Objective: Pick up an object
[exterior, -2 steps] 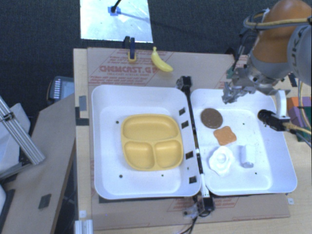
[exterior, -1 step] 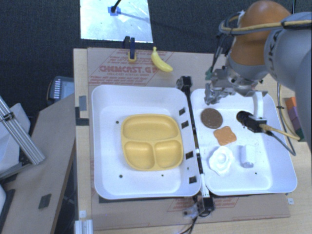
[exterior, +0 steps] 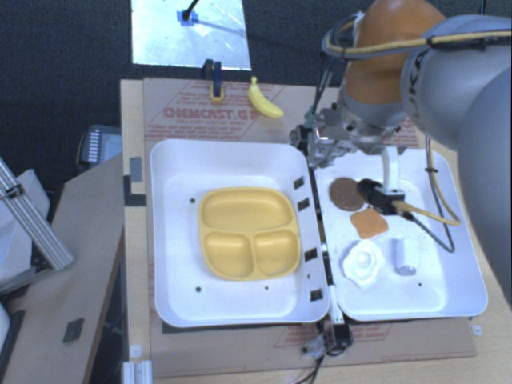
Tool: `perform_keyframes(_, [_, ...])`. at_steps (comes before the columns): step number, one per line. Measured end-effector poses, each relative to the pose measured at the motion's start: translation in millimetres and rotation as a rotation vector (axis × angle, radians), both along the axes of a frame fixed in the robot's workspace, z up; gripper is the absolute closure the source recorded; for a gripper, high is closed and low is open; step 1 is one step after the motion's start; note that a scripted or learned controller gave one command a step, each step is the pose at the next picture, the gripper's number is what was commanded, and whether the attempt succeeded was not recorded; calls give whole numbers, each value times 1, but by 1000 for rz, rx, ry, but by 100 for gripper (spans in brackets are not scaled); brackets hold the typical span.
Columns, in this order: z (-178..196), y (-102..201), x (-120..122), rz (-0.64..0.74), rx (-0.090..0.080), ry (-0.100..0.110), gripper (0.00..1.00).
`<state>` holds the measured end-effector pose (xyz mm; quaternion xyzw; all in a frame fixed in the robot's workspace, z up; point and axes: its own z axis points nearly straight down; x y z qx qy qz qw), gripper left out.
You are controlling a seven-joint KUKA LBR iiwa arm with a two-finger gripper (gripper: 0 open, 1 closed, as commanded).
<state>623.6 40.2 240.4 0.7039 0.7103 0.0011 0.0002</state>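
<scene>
My gripper (exterior: 322, 146) hangs over the far left corner of the right bin (exterior: 448, 294), close to the divider between the bins. Under the orange-banded wrist its metal parts are cluttered and partly hidden. Just in front of it a brown round patty (exterior: 346, 194) lies on the bin floor. Nearer the front are an orange toast-like slice (exterior: 370, 224), a toy fried egg (exterior: 362, 263) and a small pale cylinder (exterior: 402, 256). I see nothing held.
The left bin (exterior: 172, 214) holds a yellow three-compartment tray (exterior: 246, 232). A toy banana (exterior: 264, 101) lies on the cardboard behind the bins. A black fitting (exterior: 379, 196) with a yellow cable trails over the right bin. The grey arm covers the upper right.
</scene>
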Motion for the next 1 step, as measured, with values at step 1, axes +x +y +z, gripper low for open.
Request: perform_keyframes(1, [-14, 49, -5, -1, 0, 1, 100])
